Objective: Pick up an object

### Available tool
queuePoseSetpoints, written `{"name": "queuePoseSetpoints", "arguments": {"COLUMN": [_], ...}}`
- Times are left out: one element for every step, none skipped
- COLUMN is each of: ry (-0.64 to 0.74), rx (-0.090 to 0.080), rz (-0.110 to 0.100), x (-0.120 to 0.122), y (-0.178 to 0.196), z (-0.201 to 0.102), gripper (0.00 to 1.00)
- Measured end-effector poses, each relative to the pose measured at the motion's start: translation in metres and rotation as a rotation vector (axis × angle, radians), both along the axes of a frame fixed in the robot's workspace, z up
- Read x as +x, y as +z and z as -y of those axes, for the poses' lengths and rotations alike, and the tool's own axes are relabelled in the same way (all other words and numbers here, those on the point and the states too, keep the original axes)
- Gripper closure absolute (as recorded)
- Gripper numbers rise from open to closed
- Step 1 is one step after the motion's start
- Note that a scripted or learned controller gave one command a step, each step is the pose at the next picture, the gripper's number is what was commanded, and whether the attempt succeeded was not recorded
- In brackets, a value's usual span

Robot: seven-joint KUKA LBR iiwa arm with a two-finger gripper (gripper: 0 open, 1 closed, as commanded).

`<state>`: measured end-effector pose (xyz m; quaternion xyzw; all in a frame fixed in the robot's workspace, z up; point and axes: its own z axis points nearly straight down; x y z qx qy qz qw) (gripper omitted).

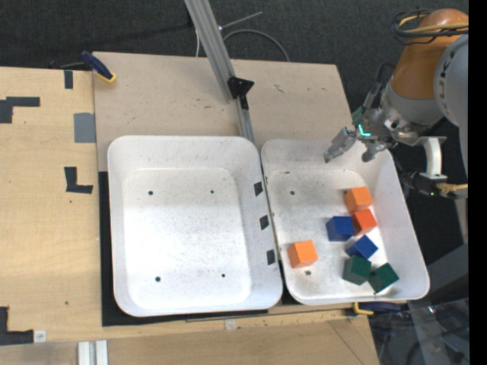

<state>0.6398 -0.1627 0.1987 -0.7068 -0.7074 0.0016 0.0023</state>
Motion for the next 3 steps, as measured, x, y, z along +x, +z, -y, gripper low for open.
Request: {"name": "queuePoseSetpoints", "arguments": {"ry": [0.001, 0.001, 0.001], "rx": [-0.002, 0.0, -0.001], "rz": [0.004, -0.002, -0.002], "x": [0.001, -0.002, -0.004], "y": [0.003, -0.058, -0.111], "z": [0.0, -0.009, -0.01], "gripper": [0.0, 0.0, 0.0]}}
